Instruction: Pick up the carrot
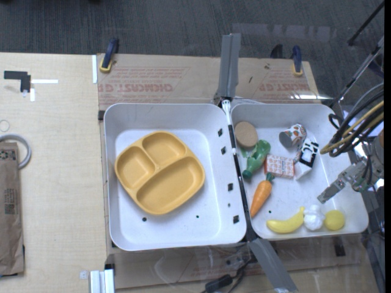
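I see the carrot [261, 195] lying in the right bin [354, 227], close to that bin's left wall, tilted with its green top up toward the centre and its tip down-left. Just above it sit a green vegetable [256, 158] and a round tan piece [246, 134]; a red-and-white packet [280, 166] nearly touches the carrot's top. Below-right lies a banana [286, 222], near the front rim, with a white ball [313, 219] and a yellow lemon [335, 220] beside it. There is bare floor to the carrot's right. My gripper [333, 189] hangs at the bin's right side, well apart from the carrot; I cannot tell its opening. The left bin [116, 182] holds a yellow divided plate [160, 172]. A brown bag [11, 209] rests on the tabletop [55, 133] at far left.
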Motion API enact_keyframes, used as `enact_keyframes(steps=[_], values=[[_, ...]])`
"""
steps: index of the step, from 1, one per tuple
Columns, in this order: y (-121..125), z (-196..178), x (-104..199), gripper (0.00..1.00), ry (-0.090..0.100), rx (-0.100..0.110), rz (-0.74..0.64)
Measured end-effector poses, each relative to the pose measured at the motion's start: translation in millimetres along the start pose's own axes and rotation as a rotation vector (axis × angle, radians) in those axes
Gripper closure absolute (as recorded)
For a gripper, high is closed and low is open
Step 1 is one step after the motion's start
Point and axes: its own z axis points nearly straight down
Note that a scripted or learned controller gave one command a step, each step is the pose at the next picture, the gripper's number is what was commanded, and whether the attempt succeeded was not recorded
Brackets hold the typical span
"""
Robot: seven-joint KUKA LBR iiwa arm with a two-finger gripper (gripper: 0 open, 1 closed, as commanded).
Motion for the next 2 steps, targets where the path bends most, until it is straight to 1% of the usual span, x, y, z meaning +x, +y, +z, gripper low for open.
enact_keyframes(steps=[1, 2], values=[[50, -21, 73, 0.0, 0.003, 0.001, -0.149], [46, 26, 68, 0.0, 0.003, 0.002, -0.049]])
